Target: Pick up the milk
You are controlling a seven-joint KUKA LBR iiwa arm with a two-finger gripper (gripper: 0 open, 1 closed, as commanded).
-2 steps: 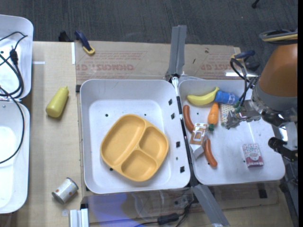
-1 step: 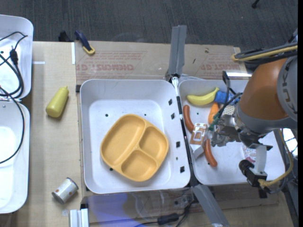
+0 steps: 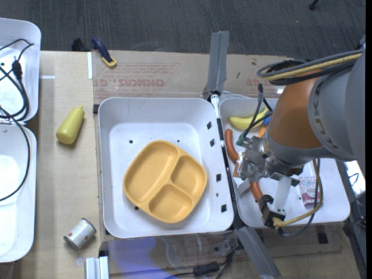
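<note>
Milk: possibly the white carton (image 3: 308,190) with pink print in the right bin (image 3: 334,211), partly hidden under the arm.
Gripper (image 3: 251,166): low over the right bin's left side; finger state cannot be told.
Nearby: banana (image 3: 244,121), red sausage (image 3: 231,145).
Left bin (image 3: 116,156): yellow divided plate (image 3: 165,181).
Bench: mustard bottle (image 3: 70,125), small can (image 3: 79,233).

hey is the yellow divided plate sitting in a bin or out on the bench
In a bin: the plate lies flat inside the left bin, its white walls surrounding it.
</note>
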